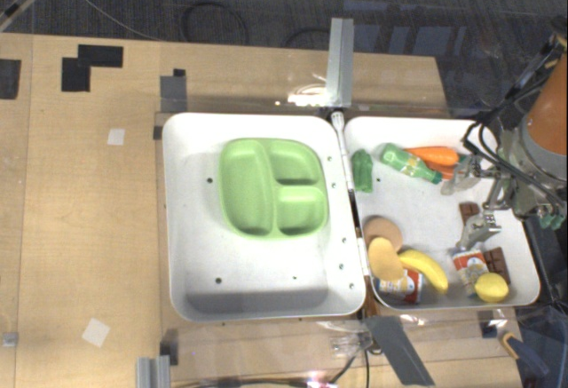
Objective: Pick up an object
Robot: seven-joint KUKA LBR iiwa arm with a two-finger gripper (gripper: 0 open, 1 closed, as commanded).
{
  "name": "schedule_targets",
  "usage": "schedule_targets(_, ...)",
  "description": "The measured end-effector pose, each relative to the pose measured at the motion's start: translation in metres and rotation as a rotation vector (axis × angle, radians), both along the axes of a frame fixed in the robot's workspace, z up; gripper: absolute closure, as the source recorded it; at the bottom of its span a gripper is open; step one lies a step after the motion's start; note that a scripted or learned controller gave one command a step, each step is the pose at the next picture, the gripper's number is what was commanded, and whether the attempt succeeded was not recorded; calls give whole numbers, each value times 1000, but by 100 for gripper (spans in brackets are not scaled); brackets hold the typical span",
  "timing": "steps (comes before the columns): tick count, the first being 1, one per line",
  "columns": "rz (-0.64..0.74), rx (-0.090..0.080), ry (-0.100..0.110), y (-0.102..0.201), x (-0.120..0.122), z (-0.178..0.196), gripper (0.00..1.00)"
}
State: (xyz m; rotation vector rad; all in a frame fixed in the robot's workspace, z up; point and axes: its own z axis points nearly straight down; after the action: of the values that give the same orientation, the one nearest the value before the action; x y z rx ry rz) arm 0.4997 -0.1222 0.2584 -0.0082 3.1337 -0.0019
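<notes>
Banana [424, 268] lies near the right bin's [444, 125] front wall, touching a can [404, 287]: light, firm, smooth, best pinched across its middle. Lemon [492, 288] sits nearby. Tool [479, 226] hangs above, its opening impossible to tell.

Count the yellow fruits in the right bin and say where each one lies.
2. A banana lies near the front of the right bin; a lemon sits in its front right corner. Others may be hidden.

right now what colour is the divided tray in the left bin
Light green; the divided tray shows clearly in the camera view.
</notes>
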Motion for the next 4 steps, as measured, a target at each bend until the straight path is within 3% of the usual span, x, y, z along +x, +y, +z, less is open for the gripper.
schedule_targets(1, 155, 3, 11, -41, -10, -128, 0)
schedule_targets(2, 355, -5, -6, -83, 123, -169, 0)
schedule_targets(3, 386, -1, -3, -22, 147, -170, 0)
schedule_targets(4, 386, -6, -17, -23, 151, -154, 100)
